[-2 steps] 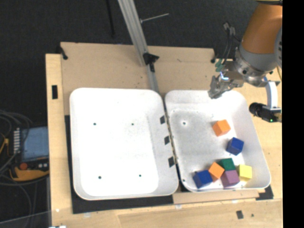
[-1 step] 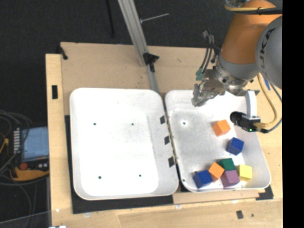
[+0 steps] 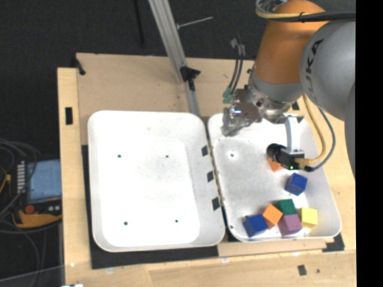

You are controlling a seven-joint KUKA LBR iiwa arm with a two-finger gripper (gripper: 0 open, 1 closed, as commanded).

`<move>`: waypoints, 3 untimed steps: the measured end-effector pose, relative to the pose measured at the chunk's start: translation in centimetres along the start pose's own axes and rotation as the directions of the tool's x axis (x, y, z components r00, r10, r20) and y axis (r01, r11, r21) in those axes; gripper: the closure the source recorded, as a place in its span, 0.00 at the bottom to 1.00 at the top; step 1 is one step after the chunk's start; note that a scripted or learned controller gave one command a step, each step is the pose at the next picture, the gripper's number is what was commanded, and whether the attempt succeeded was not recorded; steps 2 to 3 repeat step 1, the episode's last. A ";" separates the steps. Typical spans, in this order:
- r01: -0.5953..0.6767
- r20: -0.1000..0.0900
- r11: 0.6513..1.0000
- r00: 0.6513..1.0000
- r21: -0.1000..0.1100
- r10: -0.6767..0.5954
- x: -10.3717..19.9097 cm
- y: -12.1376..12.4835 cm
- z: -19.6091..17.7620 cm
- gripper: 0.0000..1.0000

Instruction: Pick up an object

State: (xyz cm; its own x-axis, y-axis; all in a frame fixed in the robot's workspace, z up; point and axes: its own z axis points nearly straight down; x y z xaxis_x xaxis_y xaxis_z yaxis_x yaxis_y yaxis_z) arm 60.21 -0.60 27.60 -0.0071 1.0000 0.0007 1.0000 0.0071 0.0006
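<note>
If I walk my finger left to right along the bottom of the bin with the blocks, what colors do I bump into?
Blue block → orange block → purple block → yellow block. The green block sits behind the orange and purple ones, so it has no clear place in the row.

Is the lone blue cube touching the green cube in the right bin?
Apart. The camera view shows bare white bin floor between the lone blue cube and the green cube in the cluster below it.

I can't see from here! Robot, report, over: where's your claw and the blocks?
Gripper over right bin's far left corner, nothing visibly held. Blocks clustered at near right. Nothing between them.
</note>
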 end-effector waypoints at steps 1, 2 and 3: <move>0.000 0.000 1.000 1.000 0.001 0.000 5.8 -1.5 0.9 1.00; 0.000 0.000 1.000 1.000 0.001 0.000 5.8 -1.5 0.9 1.00; 0.000 0.000 1.000 1.000 0.001 0.000 5.8 -1.5 0.9 1.00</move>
